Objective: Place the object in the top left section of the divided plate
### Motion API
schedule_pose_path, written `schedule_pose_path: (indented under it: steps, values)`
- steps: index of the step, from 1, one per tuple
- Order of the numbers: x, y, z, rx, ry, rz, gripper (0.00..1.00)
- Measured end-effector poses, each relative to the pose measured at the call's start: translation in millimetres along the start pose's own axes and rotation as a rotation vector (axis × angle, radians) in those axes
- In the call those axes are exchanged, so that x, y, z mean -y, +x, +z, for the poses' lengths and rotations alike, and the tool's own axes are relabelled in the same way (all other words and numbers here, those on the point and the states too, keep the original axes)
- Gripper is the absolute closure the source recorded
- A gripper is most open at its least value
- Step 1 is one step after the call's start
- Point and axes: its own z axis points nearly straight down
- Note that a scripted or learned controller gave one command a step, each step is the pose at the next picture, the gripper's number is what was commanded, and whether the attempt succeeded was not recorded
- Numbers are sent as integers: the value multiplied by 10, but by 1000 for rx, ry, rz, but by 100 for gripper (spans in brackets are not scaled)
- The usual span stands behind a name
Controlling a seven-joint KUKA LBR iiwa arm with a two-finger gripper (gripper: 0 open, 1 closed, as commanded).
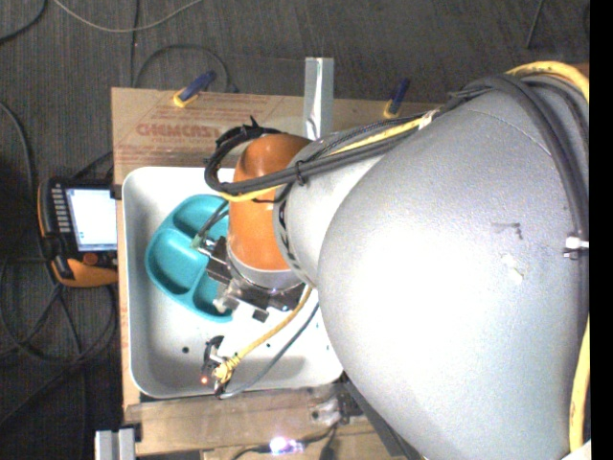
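Observation:
A teal divided plate (180,255) lies in the left white bin (153,353), toward the bin's upper middle. My gripper (222,278) hangs below the orange wrist band (257,209), right over the plate's right-hand part. The wrist and the big grey arm body (450,276) hide the plate's right side and the fingertips. I cannot make out any loose object on the visible teal sections or between the fingers.
The grey arm covers the view's right half, where the second bin would be. A hand-held pendant with a lit screen (84,226) lies left of the bin. Blue clamps (192,87) and a metal post (318,92) stand along the bench's far edge.

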Motion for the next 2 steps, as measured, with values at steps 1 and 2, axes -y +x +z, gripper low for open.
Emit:
schedule_pose_path:
  steps: [1, 2]
  values:
    - [-293, -489, -579, -1, -2, -178, 100]
    - [-7, -9, -405, 0, 0, -468, 100]
